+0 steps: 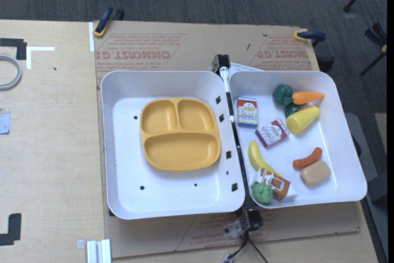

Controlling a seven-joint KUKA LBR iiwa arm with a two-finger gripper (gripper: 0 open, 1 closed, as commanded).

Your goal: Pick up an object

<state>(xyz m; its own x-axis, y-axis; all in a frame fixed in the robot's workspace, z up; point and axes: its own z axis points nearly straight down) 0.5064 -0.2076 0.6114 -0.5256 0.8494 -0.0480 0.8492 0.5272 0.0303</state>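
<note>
Two shallow white bins sit side by side on a cardboard sheet [154,49] that lies on the wooden bench [49,132]. A blue and yellow clamp [103,21] is at the sheet's far left corner and a second clamp [311,36] at its far right corner. The left bin [117,132] holds a yellow divided plate [180,133], lying flat near the bin's middle with two small compartments on the far side and one long one on the near side. All the loose toy objects lie in the right bin [346,132]. At its far end a green broccoli piece [282,94] touches an orange carrot [307,97], and a yellow rounded toy [303,119] lies just below them. A small red and white carton [247,112] stands near the wall shared with the left bin, with a red and white packet [272,133] just beside it. A yellow banana [259,157] curves along that same wall. Toward the right side lie a red-orange sausage [307,158] and, touching it, a tan block [315,173]. At the near end, an orange box [275,185] lies against a green round toy [261,193]. Nothing in either bin is lifted or gripped, and how the jaws stand cannot be told.
</note>
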